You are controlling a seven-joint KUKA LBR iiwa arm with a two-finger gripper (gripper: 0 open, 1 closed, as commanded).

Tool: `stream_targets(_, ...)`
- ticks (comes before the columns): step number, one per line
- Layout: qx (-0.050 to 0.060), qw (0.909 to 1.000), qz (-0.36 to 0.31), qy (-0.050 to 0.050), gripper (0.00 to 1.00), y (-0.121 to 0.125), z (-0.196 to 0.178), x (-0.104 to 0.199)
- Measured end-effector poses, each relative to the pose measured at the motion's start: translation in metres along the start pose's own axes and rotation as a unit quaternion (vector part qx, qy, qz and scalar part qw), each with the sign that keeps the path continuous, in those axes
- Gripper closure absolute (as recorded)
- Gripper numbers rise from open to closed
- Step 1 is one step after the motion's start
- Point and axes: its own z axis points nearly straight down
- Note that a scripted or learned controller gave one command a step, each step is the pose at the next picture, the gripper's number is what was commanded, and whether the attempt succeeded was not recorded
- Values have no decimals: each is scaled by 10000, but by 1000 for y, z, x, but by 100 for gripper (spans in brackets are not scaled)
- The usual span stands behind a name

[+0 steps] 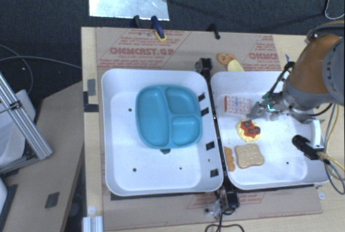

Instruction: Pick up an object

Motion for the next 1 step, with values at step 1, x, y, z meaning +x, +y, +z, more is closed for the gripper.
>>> stream_targets(1, 20, 10000, 19, -55, 0, -44, 13, 38)
